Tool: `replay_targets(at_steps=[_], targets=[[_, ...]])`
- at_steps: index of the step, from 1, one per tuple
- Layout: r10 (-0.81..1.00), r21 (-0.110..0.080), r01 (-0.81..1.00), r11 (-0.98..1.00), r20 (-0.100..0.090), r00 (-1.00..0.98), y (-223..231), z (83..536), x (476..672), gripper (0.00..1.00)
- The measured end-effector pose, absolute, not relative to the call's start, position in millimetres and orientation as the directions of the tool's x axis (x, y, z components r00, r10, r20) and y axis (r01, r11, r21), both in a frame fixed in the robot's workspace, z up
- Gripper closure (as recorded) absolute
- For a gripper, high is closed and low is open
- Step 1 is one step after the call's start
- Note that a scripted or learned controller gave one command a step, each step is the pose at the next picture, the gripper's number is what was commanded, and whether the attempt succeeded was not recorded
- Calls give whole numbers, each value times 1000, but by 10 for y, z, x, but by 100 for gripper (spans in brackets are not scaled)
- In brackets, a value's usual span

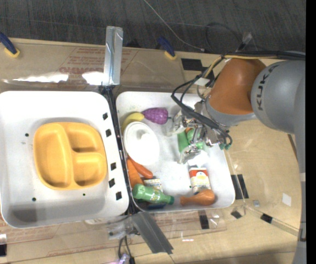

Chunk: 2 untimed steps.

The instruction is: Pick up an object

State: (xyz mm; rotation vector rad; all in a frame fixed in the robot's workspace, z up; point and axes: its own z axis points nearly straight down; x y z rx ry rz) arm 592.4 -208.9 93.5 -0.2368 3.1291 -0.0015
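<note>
Nearest the camera is the grey arm (276,95) with its orange band, reaching in from the right over the right bin (227,172). Its gripper (190,137) hangs low over the upper middle of that bin, right over a green object (184,142) that sits among the metal fingers; whether the fingers are apart or closed on it cannot be told, since cables and the wrist crowd that spot. The green object looks like the likeliest target, lying directly under the tool with its long axis running roughly up and down the view, so any grasp would need the fingers to straddle its narrow width. Other candidates lie close by: a small jar with a red label (199,177) just below the gripper, an orange carrot-like piece (199,198) along the bottom wall, a green bottle (150,194) at the lower left corner, a white bowl (141,139) to the gripper's left, a purple bunch of grapes (157,115) and a yellow piece (134,117) near the top left, and an orange piece (136,170) along the dividing wall. The left bin (9,147) holds a yellow divided tray (70,154), well apart from the arm. Nothing appears lifted yet, so the pick seems to be at the grasping stage.
</note>
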Motion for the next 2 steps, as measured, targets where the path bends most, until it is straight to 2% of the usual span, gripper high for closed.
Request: replay_targets(at_steps=[1,2], targets=[[-163,0,-163,987,-2,-987,-2090,928,5502,0],[-205,-2,-205,979,-5,-979,-2095,936,5659,0]])
